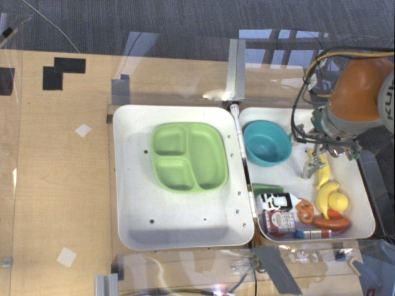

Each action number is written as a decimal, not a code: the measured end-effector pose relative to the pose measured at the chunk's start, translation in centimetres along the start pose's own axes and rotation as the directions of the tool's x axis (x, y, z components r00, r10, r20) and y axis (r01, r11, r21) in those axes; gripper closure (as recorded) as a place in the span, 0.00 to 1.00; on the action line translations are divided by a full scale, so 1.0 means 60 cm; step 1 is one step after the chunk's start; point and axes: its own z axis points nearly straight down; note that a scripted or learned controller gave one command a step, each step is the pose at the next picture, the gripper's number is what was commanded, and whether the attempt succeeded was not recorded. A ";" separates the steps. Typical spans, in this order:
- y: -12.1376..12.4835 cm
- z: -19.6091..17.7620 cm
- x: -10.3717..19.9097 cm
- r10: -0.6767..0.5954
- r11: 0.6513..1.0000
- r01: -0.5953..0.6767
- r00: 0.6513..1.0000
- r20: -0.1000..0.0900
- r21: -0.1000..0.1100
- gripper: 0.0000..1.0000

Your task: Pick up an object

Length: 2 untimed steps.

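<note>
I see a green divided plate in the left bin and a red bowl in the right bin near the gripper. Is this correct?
One detail is wrong: the bowl is teal, not red. The camera view shows this. The rest stands: the green divided plate lies in the left bin, and the bowl sits in the right bin, near the gripper.

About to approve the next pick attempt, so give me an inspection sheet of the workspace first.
Surface: wooden bench bearing two white bins; black markers top left.
Job's things: right bin holds teal bowl, banana, lemon, pretzel, red sausage, dark packet, crowded at its near end.
Clutter: green divided tray in left bin.
Grippers: gripper just above the banana; finger state unclear.
Cables: black and yellow cables loop off the arm.
Surroundings: grey carpet beyond the bench.
</note>
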 end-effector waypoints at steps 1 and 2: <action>0.027 0.001 -0.043 0.010 1.000 -0.010 1.000 -0.001 -0.003 0.00; 0.040 -0.001 -0.010 0.254 0.967 -0.254 0.967 -0.001 0.012 0.00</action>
